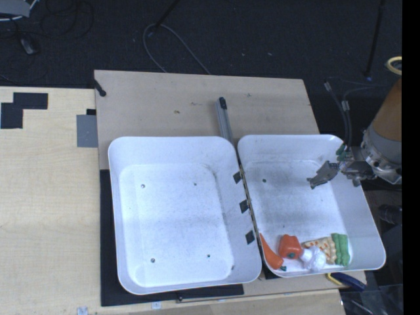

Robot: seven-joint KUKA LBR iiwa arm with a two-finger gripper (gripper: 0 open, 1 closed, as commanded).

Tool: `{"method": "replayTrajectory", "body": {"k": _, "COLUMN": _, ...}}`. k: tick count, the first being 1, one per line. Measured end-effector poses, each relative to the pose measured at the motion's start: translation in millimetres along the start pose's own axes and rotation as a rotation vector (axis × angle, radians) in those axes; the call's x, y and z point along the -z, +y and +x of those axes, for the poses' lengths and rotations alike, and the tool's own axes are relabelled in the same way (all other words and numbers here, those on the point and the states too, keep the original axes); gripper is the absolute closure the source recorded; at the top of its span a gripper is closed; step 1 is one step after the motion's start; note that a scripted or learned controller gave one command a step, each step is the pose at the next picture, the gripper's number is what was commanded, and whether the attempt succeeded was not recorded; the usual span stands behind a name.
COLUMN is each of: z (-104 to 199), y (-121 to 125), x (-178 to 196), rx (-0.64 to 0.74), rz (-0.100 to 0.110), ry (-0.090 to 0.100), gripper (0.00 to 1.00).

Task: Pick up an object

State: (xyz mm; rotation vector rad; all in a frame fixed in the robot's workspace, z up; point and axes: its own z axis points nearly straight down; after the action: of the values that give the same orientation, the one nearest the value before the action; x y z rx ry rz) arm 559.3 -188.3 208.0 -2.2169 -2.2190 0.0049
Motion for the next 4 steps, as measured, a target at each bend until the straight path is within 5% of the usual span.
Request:
{"method": "replayTrajectory", "body": {"k": 2, "z": 2.2, "y": -14.2, "x": -114.3, "rx": 0.000, "rz": 0.001, "ry": 0.000, "gripper": 0.00}}
{"method": "replayTrajectory", "body": {"k": 3, "z": 0.6, "y": -13.1, "x": -101.1, "rx": -0.003, "rz": -0.005, "ry": -0.001, "gripper": 1.00}}
{"method": "replayTrajectory", "body": {"k": 4, "z": 10.1, "y": -14.2, "x": -51.8, "rx": -0.001, "rz": -0.009, "ry": -0.002, "gripper": 1.00}}
